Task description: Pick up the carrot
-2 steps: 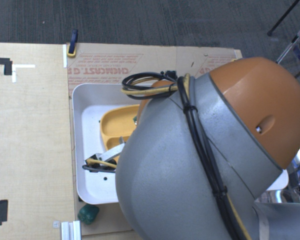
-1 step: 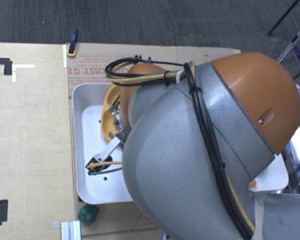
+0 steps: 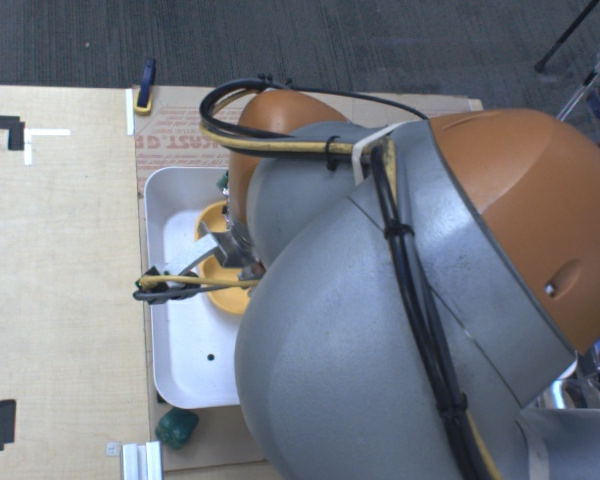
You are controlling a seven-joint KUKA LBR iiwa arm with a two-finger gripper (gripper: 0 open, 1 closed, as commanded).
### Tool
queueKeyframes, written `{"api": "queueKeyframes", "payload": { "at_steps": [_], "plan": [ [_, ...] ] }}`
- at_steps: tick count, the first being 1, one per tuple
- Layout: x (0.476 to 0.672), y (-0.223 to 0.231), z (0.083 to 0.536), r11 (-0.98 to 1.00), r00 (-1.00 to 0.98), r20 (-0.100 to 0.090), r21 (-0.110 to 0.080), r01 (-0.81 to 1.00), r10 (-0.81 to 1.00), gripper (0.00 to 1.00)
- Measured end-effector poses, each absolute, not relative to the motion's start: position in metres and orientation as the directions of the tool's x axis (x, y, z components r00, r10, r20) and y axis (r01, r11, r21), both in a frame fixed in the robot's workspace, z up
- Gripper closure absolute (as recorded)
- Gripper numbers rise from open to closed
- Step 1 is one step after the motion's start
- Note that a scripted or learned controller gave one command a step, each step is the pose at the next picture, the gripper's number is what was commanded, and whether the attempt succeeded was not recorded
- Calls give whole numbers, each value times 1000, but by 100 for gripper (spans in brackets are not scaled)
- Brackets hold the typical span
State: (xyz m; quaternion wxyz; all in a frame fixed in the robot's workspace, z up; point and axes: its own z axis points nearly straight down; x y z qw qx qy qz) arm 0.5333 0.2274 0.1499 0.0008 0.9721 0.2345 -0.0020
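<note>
The grey and orange arm covers most of the view and hides nearly all of both bins. Its gripper reaches down into the left part of the white bin, seen just as a few metal parts at the arm's left edge. Two yellow-orange pieces lie right by the gripper, one above it and one below it. Either could be the carrot; I cannot tell which, or whether the gripper touches them.
A black and yellow cable loop sticks out leftward over the bin's left wall. A dark green object lies outside the bin at its lower left corner. The wooden bench spreads to the left.
</note>
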Motion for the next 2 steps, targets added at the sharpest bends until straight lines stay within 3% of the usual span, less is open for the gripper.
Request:
{"api": "queueKeyframes", "payload": {
  "at_steps": [1, 2],
  "plan": [
    [477, 227, 90, -938, 938, -8, 0, 347, 347, 100],
    [478, 225, 99, -939, 939, -11, 0, 343, 343, 100]
  ]
}}
